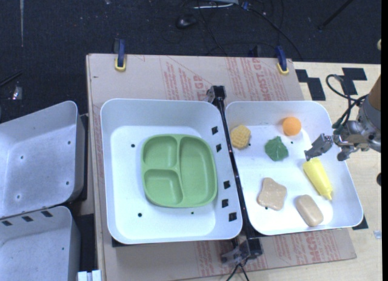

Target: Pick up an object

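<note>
Robotics lab, clamped cardboard bench (182, 68), white bins (115, 171), floor cables (267, 19)

My tabletop (157, 71) is a tan board with red print, filling the middle of the frame. Two white bins sit on it side by side, touching along their inner walls: the left bin (115, 171) at centre, the right bin (345, 210) toward the right edge. Two clamps grip the board's top edge, one (120, 54) at upper left, one (281, 59) at upper right. Black clips (217, 93) sit where the bins meet.
</note>
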Controlling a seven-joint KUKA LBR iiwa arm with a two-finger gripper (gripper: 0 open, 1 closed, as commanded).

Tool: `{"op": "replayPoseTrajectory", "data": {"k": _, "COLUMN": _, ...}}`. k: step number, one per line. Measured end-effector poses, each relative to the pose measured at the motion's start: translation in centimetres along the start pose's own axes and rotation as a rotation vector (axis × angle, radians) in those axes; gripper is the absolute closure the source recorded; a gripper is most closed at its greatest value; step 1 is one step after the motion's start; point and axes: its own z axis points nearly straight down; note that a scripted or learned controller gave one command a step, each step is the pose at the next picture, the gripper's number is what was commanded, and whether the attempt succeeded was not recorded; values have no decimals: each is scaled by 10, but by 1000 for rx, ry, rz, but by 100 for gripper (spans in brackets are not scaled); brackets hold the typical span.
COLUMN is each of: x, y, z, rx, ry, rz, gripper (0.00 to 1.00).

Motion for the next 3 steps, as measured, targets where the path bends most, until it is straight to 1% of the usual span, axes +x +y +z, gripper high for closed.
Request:
{"op": "replayPoseTrajectory", "data": {"k": 1, "x": 0, "y": 3, "z": -5, "rx": -10, "ry": -3, "rz": -3, "gripper": 0}}
{"op": "replayPoseTrajectory", "data": {"k": 2, "x": 11, "y": 2, "z": 50, "rx": -5, "ry": 0, "rz": -2, "gripper": 0}}
{"op": "replayPoseTrajectory", "data": {"k": 3, "x": 5, "y": -4, "z": 98, "rx": -6, "ry": -1, "rz": 0, "gripper": 0}}
